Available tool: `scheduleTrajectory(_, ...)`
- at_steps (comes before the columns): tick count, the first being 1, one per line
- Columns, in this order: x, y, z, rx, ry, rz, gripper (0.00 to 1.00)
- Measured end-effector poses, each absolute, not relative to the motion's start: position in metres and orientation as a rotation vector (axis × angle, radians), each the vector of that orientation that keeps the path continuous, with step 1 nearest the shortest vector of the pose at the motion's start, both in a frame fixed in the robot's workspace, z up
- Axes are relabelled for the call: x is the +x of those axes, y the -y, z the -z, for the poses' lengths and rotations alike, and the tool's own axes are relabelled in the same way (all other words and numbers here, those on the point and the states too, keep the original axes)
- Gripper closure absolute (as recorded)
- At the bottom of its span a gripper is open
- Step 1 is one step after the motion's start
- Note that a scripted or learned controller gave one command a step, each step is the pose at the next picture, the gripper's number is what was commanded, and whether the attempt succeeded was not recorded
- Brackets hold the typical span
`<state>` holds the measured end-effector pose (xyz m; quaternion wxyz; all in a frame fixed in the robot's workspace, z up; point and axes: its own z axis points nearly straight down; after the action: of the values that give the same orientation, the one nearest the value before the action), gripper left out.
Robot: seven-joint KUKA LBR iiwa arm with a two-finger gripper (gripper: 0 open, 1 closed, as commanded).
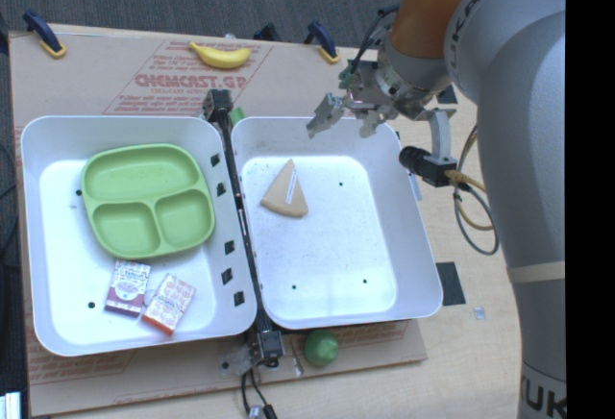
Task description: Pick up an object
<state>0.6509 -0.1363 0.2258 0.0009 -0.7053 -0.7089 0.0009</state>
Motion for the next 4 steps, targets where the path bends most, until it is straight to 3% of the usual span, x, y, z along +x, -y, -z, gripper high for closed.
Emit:
scheduleTrajectory(1, 0.651, 0.211, -0.143, -2.214, 2.224, -0.007, 0.0)
scheduleTrajectory(2, 0.554, 0.211, -0.092, -2.212, 2.226, -0.005, 0.0)
scheduleTrajectory(3, 0.476, 0.202, -0.091, -2.211, 2.227, -0.003, 0.0)
scheduleTrajectory(4, 0.549, 0.21, -0.092, -2.214, 2.227, -0.001, 0.0)
